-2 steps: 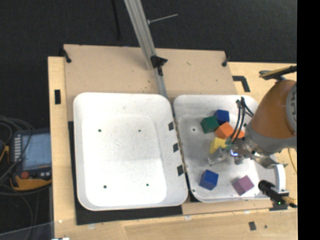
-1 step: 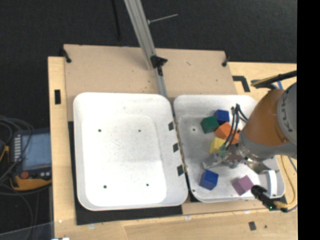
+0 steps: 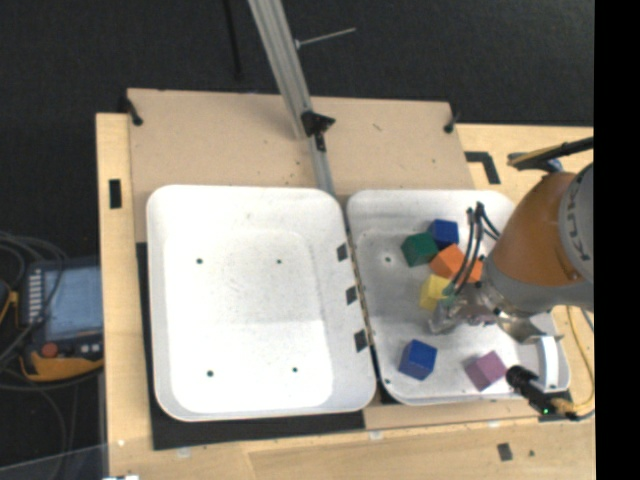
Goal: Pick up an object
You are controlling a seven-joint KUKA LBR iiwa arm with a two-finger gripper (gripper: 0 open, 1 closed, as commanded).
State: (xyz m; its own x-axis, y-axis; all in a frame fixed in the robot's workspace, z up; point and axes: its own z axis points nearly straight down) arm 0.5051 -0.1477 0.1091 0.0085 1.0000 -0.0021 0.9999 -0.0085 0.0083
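My arm [image 3: 540, 243] came in from the right and hung over the right bin [image 3: 372, 230], orange band above the wrist, grey casing toward the edge. My gripper [image 3: 447, 315] was low in the middle of that bin, just near of the yellow block [image 3: 434, 290] and close to touching it. I could not tell how it was set, since the wrist body and cables covered most of it; nothing showed as held. Blocks all sat in the right bin. A cluster of four lay toward the far side: green block [image 3: 419, 249] on the left, a blue block [image 3: 444, 233] just beyond and right of it, an orange block [image 3: 451, 261] near of the blue one and partly under my wrist cables, and the yellow one nearest, touching or almost touching the orange. Two more lay apart at the near side: a second blue block [image 3: 417, 359] near-left of the gripper, sitting alone on the bin floor, and a purple block [image 3: 486, 369] to its right, near the bin's near rim. The left bin [image 3: 180, 228] sat edge to edge with the right one, joined by small black clips along the seam. A slanted metal rail [image 3: 285, 58] ran from the far side down to the gap between the bins. A handheld controller with a screen [image 3: 62, 313] lay off the bench on the far left.
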